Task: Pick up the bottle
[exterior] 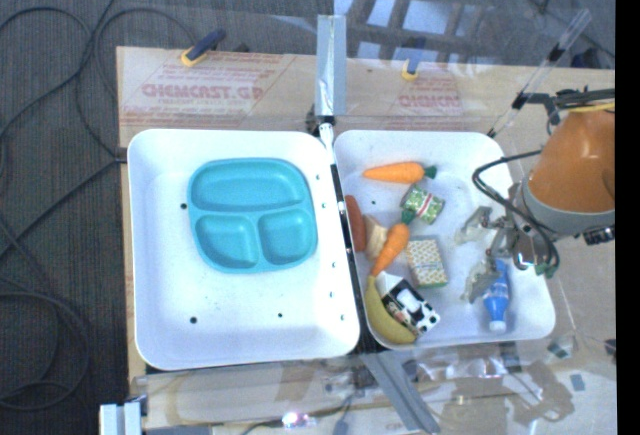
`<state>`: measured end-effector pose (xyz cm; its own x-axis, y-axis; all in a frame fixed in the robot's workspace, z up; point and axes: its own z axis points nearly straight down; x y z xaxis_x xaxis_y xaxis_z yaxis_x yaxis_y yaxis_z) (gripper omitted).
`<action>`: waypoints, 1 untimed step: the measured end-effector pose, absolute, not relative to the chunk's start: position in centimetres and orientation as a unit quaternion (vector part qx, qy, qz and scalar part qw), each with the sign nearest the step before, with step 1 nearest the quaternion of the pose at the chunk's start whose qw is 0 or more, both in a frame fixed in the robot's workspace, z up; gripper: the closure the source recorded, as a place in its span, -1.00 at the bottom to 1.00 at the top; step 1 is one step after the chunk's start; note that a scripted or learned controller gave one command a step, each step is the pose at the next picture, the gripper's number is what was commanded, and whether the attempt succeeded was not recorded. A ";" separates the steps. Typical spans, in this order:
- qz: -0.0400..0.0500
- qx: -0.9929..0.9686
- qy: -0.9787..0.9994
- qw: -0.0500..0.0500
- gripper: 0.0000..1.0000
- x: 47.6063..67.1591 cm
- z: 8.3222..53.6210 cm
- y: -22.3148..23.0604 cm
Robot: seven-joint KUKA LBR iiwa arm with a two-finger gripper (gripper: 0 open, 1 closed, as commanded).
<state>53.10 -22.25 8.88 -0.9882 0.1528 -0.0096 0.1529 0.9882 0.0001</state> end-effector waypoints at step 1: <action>0.001 0.088 0.996 0.004 -1.00 53.2 8.9 -22.3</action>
